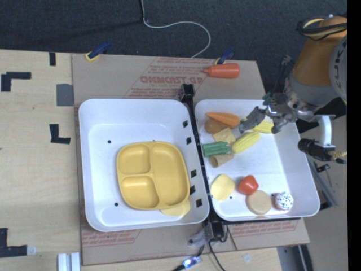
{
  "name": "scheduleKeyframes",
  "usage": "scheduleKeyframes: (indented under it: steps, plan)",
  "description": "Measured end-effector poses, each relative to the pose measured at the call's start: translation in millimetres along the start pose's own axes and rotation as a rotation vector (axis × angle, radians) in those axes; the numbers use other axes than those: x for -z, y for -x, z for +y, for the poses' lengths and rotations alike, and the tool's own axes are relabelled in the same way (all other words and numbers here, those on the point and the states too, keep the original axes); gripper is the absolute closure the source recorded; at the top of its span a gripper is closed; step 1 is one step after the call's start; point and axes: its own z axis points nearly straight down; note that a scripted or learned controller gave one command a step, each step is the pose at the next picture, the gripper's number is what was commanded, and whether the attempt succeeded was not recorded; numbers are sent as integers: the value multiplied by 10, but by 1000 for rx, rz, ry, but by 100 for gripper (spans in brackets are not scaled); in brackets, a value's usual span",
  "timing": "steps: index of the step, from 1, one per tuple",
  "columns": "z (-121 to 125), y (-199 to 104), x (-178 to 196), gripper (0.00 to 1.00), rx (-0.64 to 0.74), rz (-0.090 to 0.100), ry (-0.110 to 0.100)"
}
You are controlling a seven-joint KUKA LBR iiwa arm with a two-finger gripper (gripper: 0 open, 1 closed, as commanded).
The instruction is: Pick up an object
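Hovering over the far end of the right bin (307, 176), the claw (260, 119) sits with its fingers apart and nothing between them, one dark finger angled down toward the pile of toy food. And what a crowded pile it is! A corn cob (246, 142) lies just beside that finger, with a carrot (223, 118) next to it, a tan block (223, 135) touching both, and a green piece (215, 148) pressed up against the corn's near end. That crowding is the trouble, I'd say: closing here could catch two things at once, or pinch the corn off-centre so it squirts sideways out of the grip. Rounded, smooth plastic looks slippery, too. A push rather than a pinch could shove the heap against the bin wall and jam it there.

Easier pickings sit well apart at the near end: a tomato (248, 184), a pale yellow lump (222, 186), a tan disc (259, 202) and a speckled ball (282, 201), though the ball may roll away at the first touch. Over in the left bin (93, 151) lies a yellow divided plate (152, 174), too wide and flat, I'd guess, for these fingers. A second carrot (223, 70) rests on the tabletop (34, 151), outside both bins.
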Motion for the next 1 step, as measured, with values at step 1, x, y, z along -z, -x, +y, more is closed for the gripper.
scheduleKeyframes:
  steps: [1]
  plan:
    - [22,-2,64,0,3,-2,11]
